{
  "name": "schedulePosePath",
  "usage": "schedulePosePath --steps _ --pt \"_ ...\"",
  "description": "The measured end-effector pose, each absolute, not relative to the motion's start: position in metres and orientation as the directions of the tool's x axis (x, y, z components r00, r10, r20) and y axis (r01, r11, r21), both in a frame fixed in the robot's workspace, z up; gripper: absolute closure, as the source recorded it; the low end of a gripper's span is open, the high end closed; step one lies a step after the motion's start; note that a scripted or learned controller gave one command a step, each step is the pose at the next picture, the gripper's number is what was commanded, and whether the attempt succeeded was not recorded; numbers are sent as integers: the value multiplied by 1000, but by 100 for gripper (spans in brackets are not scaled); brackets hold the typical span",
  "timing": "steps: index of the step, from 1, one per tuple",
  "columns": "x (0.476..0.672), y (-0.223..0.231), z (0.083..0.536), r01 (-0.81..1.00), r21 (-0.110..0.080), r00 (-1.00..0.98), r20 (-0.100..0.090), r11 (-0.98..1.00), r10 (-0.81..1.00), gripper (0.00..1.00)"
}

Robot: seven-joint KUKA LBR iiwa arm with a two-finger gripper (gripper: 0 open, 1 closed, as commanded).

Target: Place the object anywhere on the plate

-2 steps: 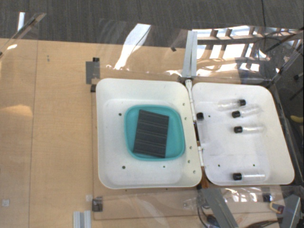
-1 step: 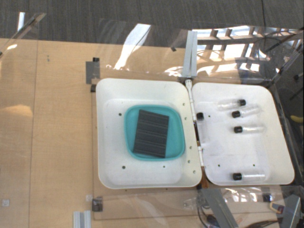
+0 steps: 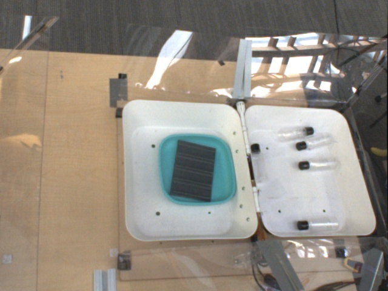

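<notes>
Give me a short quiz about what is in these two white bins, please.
1. True or false: the dark ridged block lies on the teal plate.
2. Which bin holds the clear tubes with black caps? A) left bin B) right bin
3. Fill in: the plate sits in the ____ bin.

Key: 1 true; 2 B; 3 left.

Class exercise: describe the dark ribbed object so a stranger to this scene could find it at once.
Find the left white bin of the pair. A teal plate sits in its middle, and the dark ribbed rectangular slab lies flat on it. The clear black-capped vials are in the other bin.
</notes>
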State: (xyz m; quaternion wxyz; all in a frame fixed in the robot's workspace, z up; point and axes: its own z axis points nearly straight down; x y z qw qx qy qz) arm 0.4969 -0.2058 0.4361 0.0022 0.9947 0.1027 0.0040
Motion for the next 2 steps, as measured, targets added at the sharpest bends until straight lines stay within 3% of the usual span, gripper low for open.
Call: schedulePosePath --steps 2 --pt "497 -206 436 204 5 979 7 -979 204 0"
